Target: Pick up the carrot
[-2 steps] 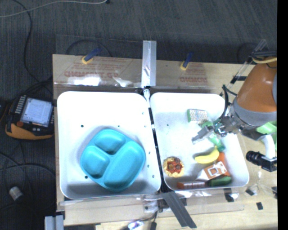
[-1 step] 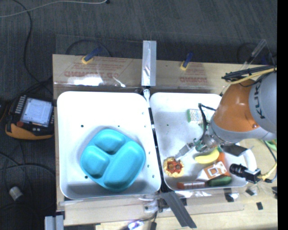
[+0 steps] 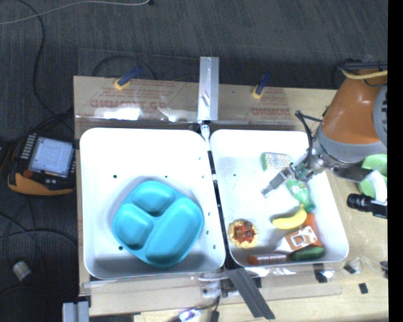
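This was a robotics lab, no question: a plywood worktop (image 3: 302, 99) sat on dark carpet (image 3: 38, 75) with loose cables (image 3: 25, 19) trailing across it. Two white bins (image 3: 94, 188) were clamped side by side, and a handheld control pendant (image 3: 44, 162) lay beside them.

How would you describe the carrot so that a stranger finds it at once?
Look in the right white bin, at its lower right corner. There a slim orange carrot with a green top lies slanted, just right of the yellow banana. Unlike the orange carton below it, it is long and tapered.
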`<state>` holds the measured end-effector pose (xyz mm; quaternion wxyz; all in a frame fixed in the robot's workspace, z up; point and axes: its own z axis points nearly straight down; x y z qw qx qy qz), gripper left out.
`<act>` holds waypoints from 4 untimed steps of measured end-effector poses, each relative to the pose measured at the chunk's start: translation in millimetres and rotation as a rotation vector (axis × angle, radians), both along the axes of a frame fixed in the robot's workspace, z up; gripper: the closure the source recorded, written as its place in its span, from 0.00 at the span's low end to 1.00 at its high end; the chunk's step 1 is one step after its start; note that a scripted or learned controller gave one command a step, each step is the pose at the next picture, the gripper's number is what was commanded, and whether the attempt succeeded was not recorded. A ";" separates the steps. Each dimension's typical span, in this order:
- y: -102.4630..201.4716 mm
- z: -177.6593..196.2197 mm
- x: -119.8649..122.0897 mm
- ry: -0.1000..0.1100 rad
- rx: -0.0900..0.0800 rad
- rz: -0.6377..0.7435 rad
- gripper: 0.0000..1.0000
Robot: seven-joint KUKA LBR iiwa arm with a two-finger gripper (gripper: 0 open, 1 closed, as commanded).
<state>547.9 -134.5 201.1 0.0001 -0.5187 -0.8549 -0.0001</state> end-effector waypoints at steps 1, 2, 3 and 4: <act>25.6 -93.5 -12.5 0.002 0.001 0.159 0.00; -10.0 21.8 11.0 -0.002 -0.001 0.273 0.00; 31.3 -86.3 41.5 0.001 0.000 0.337 0.00; 32.9 -77.0 42.1 -0.001 0.003 0.338 1.00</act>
